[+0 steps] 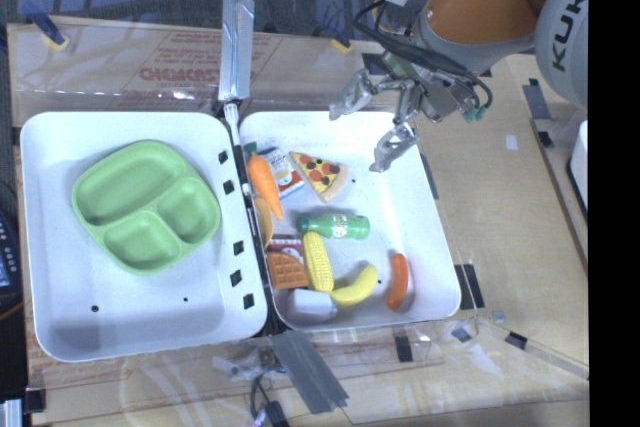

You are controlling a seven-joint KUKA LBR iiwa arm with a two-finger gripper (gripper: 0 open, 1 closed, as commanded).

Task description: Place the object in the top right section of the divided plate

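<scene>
The gripper (372, 127) hangs over the far rim of the right bin (425, 205), at about one o'clock from that bin's centre, its two fingers spread wide with nothing between them — one fingertip (345, 101) reaches past the rim, the other sits just inside it. The green divided plate (146, 205) lies alone in the left bin (60, 295), toward that bin's eleven o'clock, with bare white floor around it, widest at five and six o'clock. All the toy food is in the right bin, crowded against its left wall and near edge. A carrot (262, 185) runs along the left wall; a pizza slice (323, 175) sits just right of it, at ten o'clock from the bin's centre. A green bottle (336, 226) lies on its side near the centre. Below it an ear of corn (318, 261) touches a waffle (287, 270) on its left and a banana (356, 286) on its right. A sausage (398, 280) lies at five o'clock, apart from the banana. The bin's right half — from one to four o'clock — is open floor.
</scene>
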